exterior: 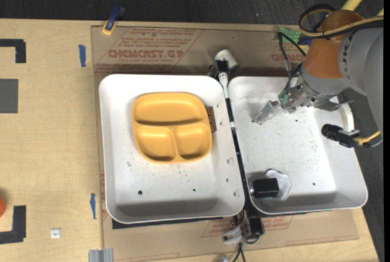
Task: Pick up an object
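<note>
Reaching in from the right, the arm hangs over the far part of the right bin, its orange band above the wrist and the gripper angled down toward the bin's floor near the back left corner. Whether the tool is spread or clenched I cannot tell; its tip is a small grey blur against the white, and nothing can be made out in its grasp. The slanted wrist suggests an approach to something low on the floor, yet no object is plain under the tip. Of the 2 bins, the left bin holds a yellow divided tray with 3 compartments, lying flat near the middle, well apart from the gripper and across the wall between the bins. In the right bin, a small black and white object rests at the near edge by the dividing wall, also well apart from the tip. Either could serve as the thing to pick up; the black and white one is nearer and in the bin the arm already occupies, so it seems the likelier target. Picking has not yet been achieved, judging by how both things lie untouched.
</note>
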`<state>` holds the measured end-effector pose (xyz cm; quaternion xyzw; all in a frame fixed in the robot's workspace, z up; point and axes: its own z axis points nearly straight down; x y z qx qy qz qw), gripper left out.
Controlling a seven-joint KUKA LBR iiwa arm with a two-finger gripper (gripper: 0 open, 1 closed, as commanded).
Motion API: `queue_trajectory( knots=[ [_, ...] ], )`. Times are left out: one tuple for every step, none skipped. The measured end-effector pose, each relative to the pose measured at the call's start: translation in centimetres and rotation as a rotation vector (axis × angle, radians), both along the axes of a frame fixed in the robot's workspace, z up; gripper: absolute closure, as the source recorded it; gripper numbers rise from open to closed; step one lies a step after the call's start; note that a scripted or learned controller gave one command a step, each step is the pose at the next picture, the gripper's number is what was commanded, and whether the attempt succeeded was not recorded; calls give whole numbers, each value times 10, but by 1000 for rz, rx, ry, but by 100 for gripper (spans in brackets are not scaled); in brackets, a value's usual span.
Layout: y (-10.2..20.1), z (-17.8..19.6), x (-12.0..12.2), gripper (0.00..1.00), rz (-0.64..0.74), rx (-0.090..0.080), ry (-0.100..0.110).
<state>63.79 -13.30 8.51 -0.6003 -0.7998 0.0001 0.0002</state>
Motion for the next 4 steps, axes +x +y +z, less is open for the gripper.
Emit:
queue_trajectory(
  knots=[
    [24,0,-52,0,-88,0,0],
    [23,0,-110,0,-119,0,0],
    [35,0,-159,0,-173,0,-1],
    [35,0,-159,0,-173,0,-1]
  ],
)
